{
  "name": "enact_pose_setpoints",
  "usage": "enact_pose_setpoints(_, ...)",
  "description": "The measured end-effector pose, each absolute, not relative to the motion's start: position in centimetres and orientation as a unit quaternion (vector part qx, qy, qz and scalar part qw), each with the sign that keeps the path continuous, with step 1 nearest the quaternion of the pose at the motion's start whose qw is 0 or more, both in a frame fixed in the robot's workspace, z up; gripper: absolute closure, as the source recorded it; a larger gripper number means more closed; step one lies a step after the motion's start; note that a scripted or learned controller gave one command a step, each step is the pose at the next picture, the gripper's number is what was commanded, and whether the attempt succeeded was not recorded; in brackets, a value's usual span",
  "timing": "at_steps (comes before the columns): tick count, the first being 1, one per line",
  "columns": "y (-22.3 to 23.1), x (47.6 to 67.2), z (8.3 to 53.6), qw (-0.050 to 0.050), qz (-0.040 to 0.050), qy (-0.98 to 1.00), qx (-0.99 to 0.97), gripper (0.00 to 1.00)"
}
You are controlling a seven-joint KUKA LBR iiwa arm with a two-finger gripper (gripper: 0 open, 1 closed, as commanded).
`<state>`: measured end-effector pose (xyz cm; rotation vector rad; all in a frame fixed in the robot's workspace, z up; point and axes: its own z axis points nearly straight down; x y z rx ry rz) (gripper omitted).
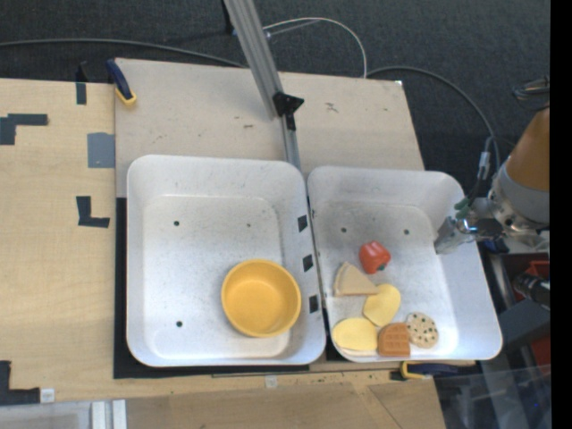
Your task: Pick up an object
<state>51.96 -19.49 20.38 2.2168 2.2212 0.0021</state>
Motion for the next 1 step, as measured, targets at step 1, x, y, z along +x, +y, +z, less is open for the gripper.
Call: enact_pose_setpoints(1,-19.46,52.05,23.81,0.001,0.0005,0.708,0.706,1.00)
